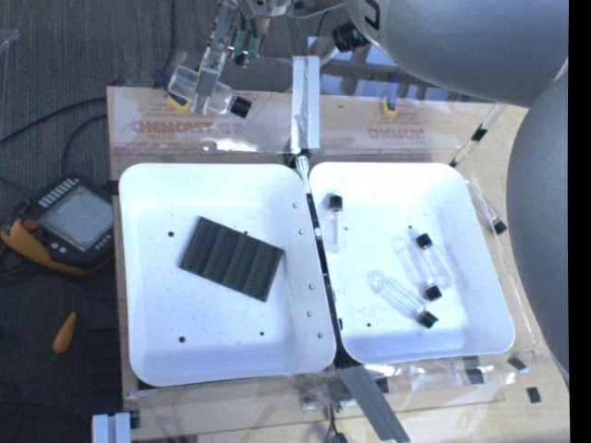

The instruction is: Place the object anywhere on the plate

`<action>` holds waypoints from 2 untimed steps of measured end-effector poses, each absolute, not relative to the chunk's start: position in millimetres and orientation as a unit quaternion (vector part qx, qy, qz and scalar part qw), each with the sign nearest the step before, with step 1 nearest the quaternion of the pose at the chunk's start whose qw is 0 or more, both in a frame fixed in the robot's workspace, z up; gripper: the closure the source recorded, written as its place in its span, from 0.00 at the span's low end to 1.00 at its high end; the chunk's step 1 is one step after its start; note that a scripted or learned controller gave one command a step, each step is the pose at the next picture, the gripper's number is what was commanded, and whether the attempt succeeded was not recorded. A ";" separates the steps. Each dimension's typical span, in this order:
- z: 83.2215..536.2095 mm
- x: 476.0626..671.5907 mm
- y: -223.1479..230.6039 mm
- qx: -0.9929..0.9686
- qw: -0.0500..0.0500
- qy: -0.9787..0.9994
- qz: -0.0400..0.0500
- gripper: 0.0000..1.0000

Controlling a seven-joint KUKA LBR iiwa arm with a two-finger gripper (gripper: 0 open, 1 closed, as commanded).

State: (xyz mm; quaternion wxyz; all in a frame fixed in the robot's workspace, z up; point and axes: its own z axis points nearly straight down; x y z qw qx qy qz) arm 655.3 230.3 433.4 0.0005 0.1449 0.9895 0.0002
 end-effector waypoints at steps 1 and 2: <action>433.2 659.4 232.9 0.022 0.001 1.000 0.000 1.00; 433.8 655.3 233.5 -0.240 0.001 0.971 0.002 1.00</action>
